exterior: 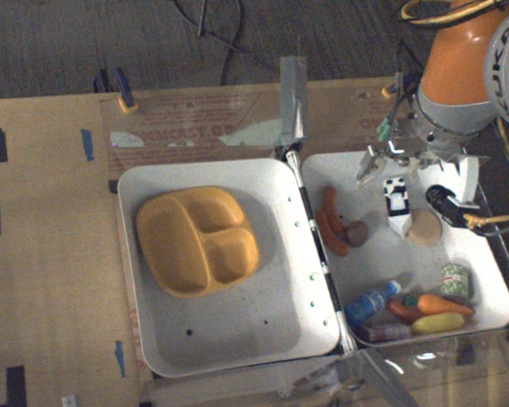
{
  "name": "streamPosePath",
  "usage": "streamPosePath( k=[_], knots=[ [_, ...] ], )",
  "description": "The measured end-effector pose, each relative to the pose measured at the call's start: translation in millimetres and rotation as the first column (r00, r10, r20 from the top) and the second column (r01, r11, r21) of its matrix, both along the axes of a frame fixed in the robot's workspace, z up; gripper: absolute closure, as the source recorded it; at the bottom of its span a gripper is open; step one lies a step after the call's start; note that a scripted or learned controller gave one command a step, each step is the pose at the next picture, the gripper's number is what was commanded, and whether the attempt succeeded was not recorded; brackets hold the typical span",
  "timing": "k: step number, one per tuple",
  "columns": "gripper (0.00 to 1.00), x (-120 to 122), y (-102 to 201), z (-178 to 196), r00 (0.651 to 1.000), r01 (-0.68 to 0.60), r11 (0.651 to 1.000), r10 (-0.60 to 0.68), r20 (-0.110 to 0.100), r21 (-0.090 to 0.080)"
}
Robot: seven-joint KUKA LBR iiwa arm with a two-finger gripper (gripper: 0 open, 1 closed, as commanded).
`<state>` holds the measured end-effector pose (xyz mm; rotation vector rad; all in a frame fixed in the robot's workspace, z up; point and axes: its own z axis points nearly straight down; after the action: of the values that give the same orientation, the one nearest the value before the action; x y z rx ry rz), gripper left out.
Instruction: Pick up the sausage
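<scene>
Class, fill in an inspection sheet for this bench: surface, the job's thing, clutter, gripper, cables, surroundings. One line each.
Surface: two white bins side by side.
Job's thing: sausage by the right bin's left wall, untouched.
Clutter: yellow divided plate in the left bin; bottle, carrot, can in the right.
Gripper: gripper over the right bin, right of the sausage.
Cables: black cables on the floor.
Surroundings: blue tape on the cardboard.

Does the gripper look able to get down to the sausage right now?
Probably yes. The sausage lies uncovered by the right bin's left wall, only a small brown ball touching its side. The gripper hangs just right of it.
</scene>
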<state>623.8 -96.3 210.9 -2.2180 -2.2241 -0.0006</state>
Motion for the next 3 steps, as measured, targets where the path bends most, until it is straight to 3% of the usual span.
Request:
streamPosePath(
  k=[1, 2, 3],
  knots=[
    [0.0, 2.9, -1.0, -122.2, 0.989, -0.148, 0.989, 0.148, 0.004, -0.002],
    [1.0, 4.2, -0.8, -110.9, 0.989, -0.146, 0.989, 0.146, 0.009, -0.001],
    [1.0, 35.9, 66.4, 13.0, 0.996, -0.094, 0.996, 0.094, 0.004, -0.001]
  ],
)
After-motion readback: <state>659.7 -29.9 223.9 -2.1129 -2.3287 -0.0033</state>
